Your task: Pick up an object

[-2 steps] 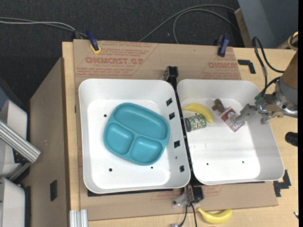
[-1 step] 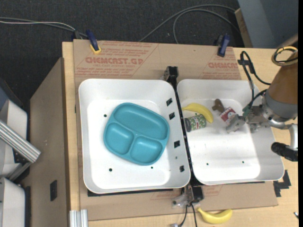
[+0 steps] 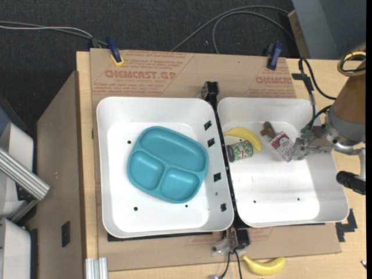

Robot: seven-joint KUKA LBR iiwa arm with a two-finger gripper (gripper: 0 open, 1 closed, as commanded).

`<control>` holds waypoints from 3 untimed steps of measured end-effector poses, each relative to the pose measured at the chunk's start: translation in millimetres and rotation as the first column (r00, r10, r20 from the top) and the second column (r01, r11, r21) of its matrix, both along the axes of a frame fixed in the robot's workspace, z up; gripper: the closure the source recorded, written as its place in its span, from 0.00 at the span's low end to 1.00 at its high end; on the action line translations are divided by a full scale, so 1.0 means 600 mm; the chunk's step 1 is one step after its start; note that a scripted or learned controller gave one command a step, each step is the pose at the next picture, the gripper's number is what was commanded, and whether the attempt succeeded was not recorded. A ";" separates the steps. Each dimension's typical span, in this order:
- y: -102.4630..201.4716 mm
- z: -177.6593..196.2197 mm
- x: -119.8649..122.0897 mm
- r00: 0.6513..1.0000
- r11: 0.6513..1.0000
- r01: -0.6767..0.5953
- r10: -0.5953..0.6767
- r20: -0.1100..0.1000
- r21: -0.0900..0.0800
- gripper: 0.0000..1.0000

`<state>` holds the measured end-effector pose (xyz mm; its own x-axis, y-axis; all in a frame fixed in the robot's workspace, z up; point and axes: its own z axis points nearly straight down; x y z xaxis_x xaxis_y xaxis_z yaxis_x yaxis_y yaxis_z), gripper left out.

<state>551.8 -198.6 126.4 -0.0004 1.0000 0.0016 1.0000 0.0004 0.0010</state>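
Item: right bin (image 3: 325, 211), white and shallow, holding four loose objects gathered in its far-left part. A yellow banana (image 3: 245, 136) lay nearest the divider, a small green-labelled can (image 3: 240, 151) on its side just near of it and touching it or nearly so. A brown object (image 3: 268, 129), too small to identify, lay right of the banana. A red-and-white packet (image 3: 281, 145) lay just beside the brown object, on its near side.

Item: gripper (image 3: 303, 147), low at the bin's right side, just right of the packet. Whether it was open or closed could not be told, and nothing could be seen held in it.

Handling note: the packet looked the closest candidate. A good pick would probably centre over it before descending, keep off the brown object, and lift straight up. The packet appeared flat and might slide on the smooth floor, so a low, square approach seemed wise.

Item: left bin (image 3: 110, 173), bearing a teal divided plate (image 3: 167, 164) near its middle.

Item: bench, a cardboard sheet (image 3: 145, 68) with red print under both bins, held at the far edge by two clamps (image 3: 115, 53). A second banana (image 3: 266, 264) lay on the near edge, outside the bins. Cables (image 3: 232, 16) crossed dark carpet beyond.
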 end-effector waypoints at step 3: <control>-0.008 0.188 0.005 1.000 1.000 -0.001 0.001 0.002 -0.002 1.00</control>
<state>555.1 -203.5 239.0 -0.0012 1.0000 -0.0002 1.0000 0.0012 0.0026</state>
